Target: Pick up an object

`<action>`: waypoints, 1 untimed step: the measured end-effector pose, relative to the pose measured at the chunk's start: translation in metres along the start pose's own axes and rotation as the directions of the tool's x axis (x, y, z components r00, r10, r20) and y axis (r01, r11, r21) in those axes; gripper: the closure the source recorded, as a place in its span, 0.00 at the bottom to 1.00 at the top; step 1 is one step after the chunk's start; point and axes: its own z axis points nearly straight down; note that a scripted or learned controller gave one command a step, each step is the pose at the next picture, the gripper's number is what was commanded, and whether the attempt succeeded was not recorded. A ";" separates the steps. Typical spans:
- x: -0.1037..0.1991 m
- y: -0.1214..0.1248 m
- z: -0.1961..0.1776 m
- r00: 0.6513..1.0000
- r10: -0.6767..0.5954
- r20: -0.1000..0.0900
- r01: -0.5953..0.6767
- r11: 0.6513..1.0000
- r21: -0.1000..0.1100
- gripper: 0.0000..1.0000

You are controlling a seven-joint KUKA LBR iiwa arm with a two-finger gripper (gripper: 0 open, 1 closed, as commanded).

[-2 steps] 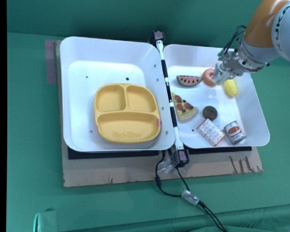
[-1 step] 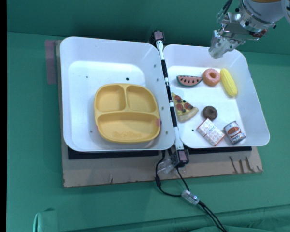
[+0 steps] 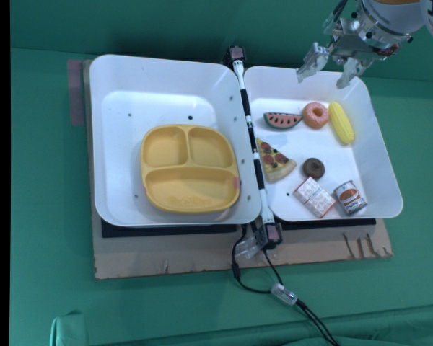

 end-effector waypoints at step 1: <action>-0.063 -0.008 0.076 1.000 0.003 0.003 -0.003 1.000 0.005 0.00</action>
